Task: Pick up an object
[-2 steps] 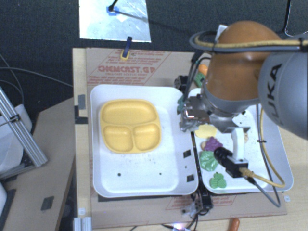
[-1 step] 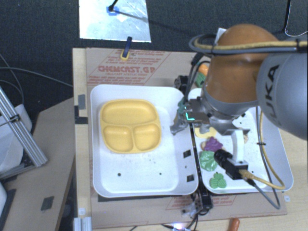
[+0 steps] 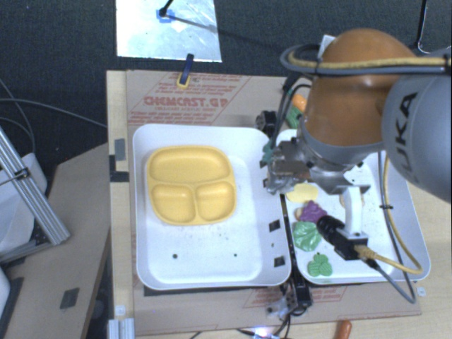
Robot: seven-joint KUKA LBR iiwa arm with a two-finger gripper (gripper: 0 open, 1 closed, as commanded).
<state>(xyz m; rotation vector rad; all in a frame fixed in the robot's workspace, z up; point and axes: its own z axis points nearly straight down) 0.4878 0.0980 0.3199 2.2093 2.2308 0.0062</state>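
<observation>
- Lowest in the right bin (image 3: 417,249), nearest the camera, lie small green leafy pieces (image 3: 319,265), with a purple one (image 3: 311,210) and a pale yellow one (image 3: 305,192) above; they look like light, slick plastic toys.
- Best taken across a narrow middle, I judge.
- Whether the gripper (image 3: 282,177) is apart or together, I cannot tell.
- Left bin (image 3: 205,267) carries a yellow divided plate (image 3: 191,183).

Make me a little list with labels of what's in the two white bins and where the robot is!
left bin: holds a yellow divided plate
right bin: holds small toy foods
purple toy: near the bin's left edge
green toys: one just below the purple one, another nearer the front edge
pale yellow piece: just above the purple toy
robot arm: over the right bin, covering much of it
hand: low by the strip between the bins, fingers hard to see
</observation>
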